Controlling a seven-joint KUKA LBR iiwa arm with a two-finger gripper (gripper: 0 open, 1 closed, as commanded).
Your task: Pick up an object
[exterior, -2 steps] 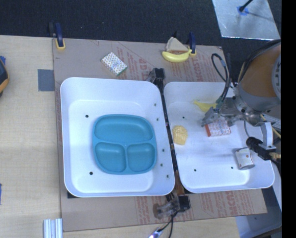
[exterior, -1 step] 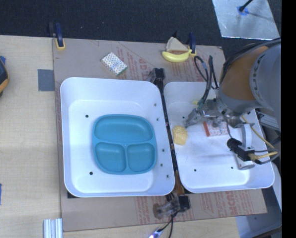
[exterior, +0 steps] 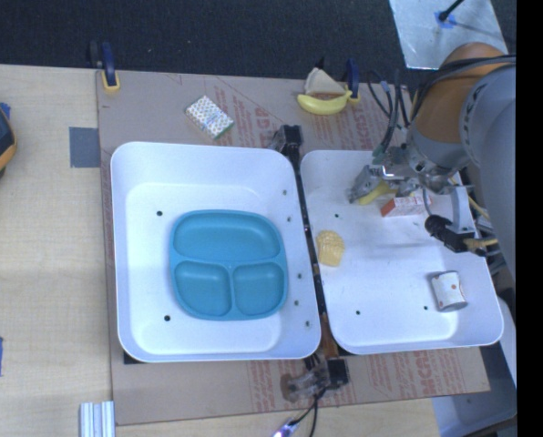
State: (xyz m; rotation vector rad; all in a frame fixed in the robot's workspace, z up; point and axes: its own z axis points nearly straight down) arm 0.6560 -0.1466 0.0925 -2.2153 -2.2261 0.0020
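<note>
Whether the fingers of the gripper [exterior: 373,188] are parted or closed, I cannot tell; a yellow object [exterior: 377,193] sits at them; a red-and-white packet [exterior: 404,205] just beside; no writing legible.

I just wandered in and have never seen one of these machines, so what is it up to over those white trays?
A grey robot arm is reaching into the right bin, its gripper low over a small yellow and red item near the back. A pale yellow object and a small white box lie untouched in the same bin. The left bin holds a blue divided plate.
</note>
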